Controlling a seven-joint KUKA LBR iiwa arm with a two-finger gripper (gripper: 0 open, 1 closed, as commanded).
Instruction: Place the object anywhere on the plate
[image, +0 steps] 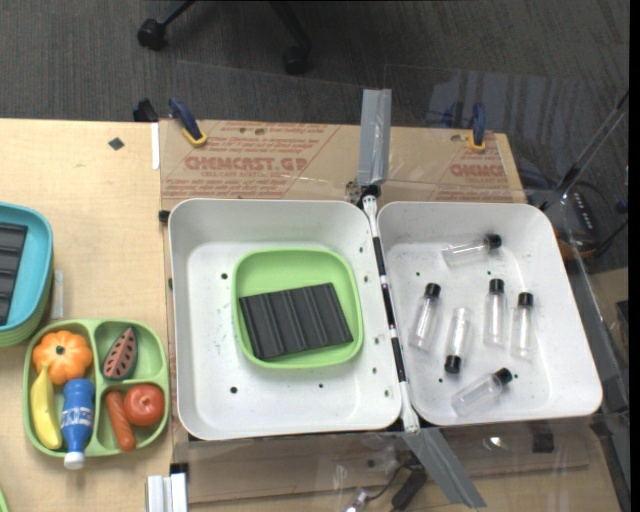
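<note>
Pickup is the step in hand, by my reading, and whether the gripper is wide or narrow I cannot tell. Six clear vials (456, 335) with black caps lie scattered in the right bin (560, 385), well apart from the green plate (250, 275) in the left bin (200, 385). The next move calls for descending on one vial that lies apart from the others, then carrying it to the plate, where a dark ribbed slab (295, 320) covers much of the middle.
</note>
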